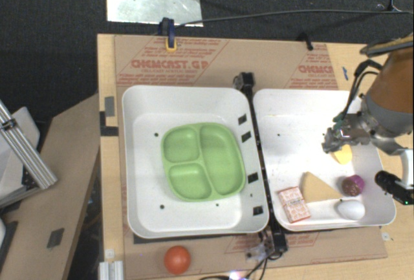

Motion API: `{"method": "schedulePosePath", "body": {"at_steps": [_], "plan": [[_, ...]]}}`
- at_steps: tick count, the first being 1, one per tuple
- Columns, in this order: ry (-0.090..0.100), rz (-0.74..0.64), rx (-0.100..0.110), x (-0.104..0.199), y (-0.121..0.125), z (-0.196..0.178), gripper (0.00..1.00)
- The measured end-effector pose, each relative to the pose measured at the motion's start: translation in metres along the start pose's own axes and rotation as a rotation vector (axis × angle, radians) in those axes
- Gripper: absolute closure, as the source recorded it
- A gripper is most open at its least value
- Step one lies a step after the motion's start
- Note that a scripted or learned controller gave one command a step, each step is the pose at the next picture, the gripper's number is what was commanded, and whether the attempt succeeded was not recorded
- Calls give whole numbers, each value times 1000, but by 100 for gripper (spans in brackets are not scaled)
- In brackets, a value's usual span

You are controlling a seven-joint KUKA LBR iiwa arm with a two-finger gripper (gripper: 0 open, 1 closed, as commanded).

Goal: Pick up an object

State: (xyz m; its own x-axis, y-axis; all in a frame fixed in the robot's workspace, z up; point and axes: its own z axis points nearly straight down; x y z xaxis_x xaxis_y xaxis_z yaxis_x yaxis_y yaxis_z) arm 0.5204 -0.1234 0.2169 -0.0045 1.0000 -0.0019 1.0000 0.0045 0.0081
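Gripper [337, 140] low in the right bin [284, 110], near its right wall, directly over a yellow object [343, 156] just toward the front edge. Touching or apart: could not tell. Fingers' opening and any hold: could not tell. Long axis unreadable. "CHEMCAST GP" printed in red on the brown board [194, 55] along the surface's back edge.

arm [388, 110]: grey casing | orange band above wrist | black cables, seemingly looped | dark metal wrist
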Motion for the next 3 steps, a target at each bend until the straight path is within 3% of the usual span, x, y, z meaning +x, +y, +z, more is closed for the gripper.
{"method": "schedulePosePath", "body": {"at_steps": [1,3], "plan": [[0,0,0,-1,2,-53,100],[4,-5,5,119,32,-46,100]]}}
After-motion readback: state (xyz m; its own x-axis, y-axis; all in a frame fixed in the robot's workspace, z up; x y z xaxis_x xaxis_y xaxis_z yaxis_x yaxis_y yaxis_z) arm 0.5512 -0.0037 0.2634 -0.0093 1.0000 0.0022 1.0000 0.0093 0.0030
